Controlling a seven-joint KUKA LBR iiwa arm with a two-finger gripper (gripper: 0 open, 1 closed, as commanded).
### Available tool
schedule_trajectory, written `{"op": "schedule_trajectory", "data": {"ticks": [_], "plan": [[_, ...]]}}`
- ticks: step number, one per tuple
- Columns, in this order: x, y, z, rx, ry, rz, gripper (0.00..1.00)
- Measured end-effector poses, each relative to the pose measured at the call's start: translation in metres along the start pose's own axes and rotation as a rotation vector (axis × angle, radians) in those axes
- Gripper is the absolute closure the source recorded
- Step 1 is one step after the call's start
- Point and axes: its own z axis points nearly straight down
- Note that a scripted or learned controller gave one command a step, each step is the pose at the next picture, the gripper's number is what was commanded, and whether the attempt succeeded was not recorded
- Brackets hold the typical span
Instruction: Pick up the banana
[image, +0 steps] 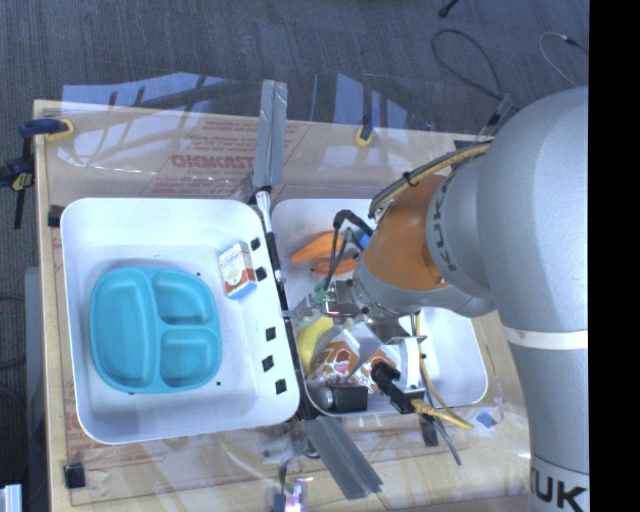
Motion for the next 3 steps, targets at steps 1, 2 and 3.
{"op": "schedule_trajectory", "data": {"ticks": [1, 2, 3], "plan": [[-0.001, -0.003, 0.001, -0.002, 0.006, 0.032, 0.0], [-0.003, -0.013, 0.002, 0.004, 0.008, 0.27, 0.0], [0.006, -0.001, 0.004, 0.008, 0.005, 0.49, 0.0]]}}
